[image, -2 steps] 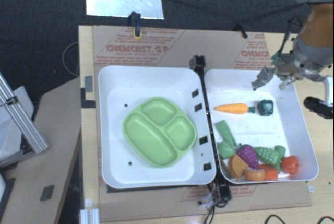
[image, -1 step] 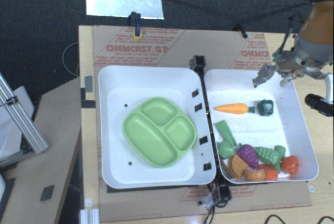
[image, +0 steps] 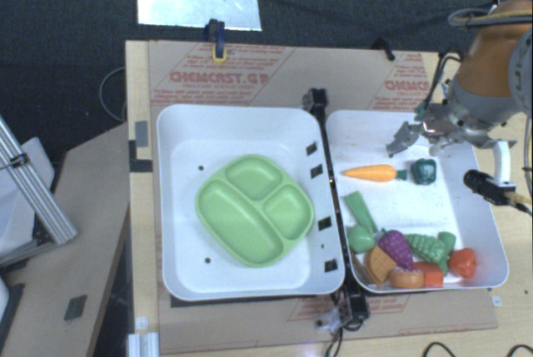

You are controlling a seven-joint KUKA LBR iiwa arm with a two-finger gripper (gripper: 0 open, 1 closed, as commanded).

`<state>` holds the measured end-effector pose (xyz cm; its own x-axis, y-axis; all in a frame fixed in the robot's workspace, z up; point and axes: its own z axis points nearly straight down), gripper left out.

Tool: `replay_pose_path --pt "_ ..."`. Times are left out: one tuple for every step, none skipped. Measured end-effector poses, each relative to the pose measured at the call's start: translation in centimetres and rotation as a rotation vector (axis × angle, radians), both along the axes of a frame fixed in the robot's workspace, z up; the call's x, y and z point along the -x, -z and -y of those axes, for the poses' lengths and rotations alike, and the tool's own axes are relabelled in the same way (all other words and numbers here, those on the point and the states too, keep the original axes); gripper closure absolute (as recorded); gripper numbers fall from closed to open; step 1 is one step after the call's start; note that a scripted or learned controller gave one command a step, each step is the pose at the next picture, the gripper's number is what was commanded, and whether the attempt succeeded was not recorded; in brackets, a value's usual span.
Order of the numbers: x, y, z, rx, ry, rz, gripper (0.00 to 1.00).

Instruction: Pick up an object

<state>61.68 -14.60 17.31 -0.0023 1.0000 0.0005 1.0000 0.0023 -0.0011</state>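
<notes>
A worktop seen from above at a slant carries two shallow white bins side by side. The robot arm, grey with an orange band, reaches in from the right, and its jaws hang over the far part of the right bin, pointing down and to the left. Two fingers appear slightly spread with nothing between them, so the jaws look open and empty, though the view is small and their exact spread is hard to judge.

Just below the jaws and slightly to their left lies a toy carrot, orange, lengthwise across the bin, its tip pointing away to the left and a dark green top at its other end, almost straight under the jaws. Well below the jaws, along the bin's near edge, toy foods are heaped together: a green pea pod, purple grapes, a green corn-like piece and a red tomato. To the jaws' left, in the left bin, rests a green divided plate.

The carrot seems the best target: it lies alone, apart from the heap. A good grasp would likely centre the jaws over its thicker middle, turn the fingers across its narrow width, descend until they straddle it, then close and lift straight up. Gripping near the tapered tip risks it slipping out.
</notes>
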Motion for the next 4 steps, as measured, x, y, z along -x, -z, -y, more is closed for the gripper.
replay_pose_path --pt "0.7 4.4 -0.1 0.000 0.001 0.000 0.00" --pt "0.0 8.2 -0.3 -0.004 0.001 0.017 0.00" --pt "-0.4 6.5 -0.3 0.001 -0.001 0.032 1.00" --pt "-0.2 2.2 0.1 0.001 -0.001 0.003 1.00"
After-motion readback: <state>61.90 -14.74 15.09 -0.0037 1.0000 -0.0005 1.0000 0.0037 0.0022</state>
